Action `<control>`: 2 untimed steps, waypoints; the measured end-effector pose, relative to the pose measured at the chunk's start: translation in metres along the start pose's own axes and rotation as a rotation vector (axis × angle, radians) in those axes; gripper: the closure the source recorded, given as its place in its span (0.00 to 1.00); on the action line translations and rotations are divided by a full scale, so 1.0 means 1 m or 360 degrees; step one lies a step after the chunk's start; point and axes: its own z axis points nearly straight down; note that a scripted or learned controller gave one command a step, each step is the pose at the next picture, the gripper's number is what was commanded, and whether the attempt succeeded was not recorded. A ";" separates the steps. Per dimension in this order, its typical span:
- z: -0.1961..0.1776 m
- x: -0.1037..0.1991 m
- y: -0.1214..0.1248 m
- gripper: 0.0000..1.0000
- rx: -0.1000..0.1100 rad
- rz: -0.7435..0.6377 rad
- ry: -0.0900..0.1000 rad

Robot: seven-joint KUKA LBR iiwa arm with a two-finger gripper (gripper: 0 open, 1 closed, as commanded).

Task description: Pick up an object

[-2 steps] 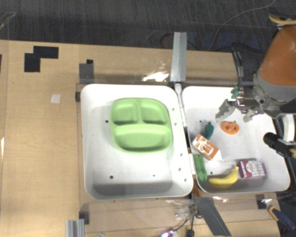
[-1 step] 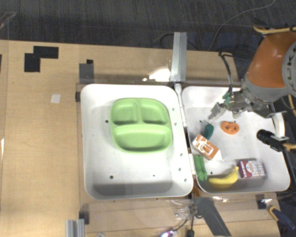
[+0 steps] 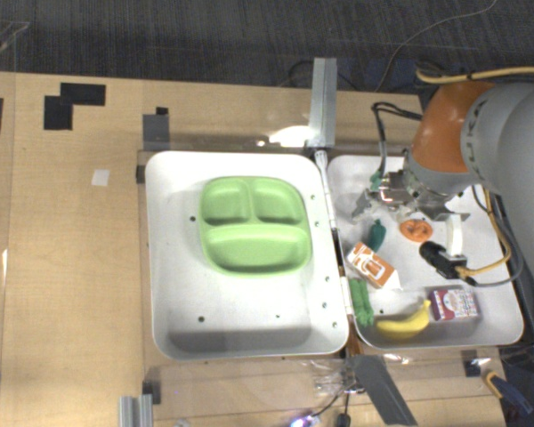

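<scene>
- Over the upper part of the right bin [image 3: 349, 181], right of centre in the frame, the gripper [image 3: 384, 194] hangs low above the bin floor. Whether it is open or closed cannot be made out, and nothing shows held in it.
- Just below it in the frame lies a small dark green piece [image 3: 375, 235], which I judge the nearest candidate. It is short, rounded and dull-surfaced, and lies apart from its neighbours. It looks light and stiff, probably plastic. A hold across its narrow width should serve, though so small a thing may slip sideways.
- Near it to the right sits an orange disc [image 3: 416, 229], flat and low, likely awkward to take hold of.
- Lower down, near the bin's left wall, an orange-and-white box [image 3: 371, 265] lies at a slant. It is probably light card, best taken across its short sides.
- Below that, along the same wall, lies a long green stick-like thing [image 3: 361, 301].
- By the bin's lower edge lies a yellow banana [image 3: 405, 322], curved and smooth, so apt to roll and best gripped mid-body. Just to its right a maroon carton [image 3: 451, 305] lies flat, boxy and easy to take.
- Mid-frame, the left bin [image 3: 173, 265] holds a light green divided plate [image 3: 254, 223]. Both bins sit on the pale wooden counter [image 3: 62, 265].
</scene>
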 end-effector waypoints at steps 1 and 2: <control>-0.014 0.002 0.003 1.00 -0.0014 -0.0001 0.0006; -0.014 0.002 0.003 0.00 -0.0013 -0.0001 0.0006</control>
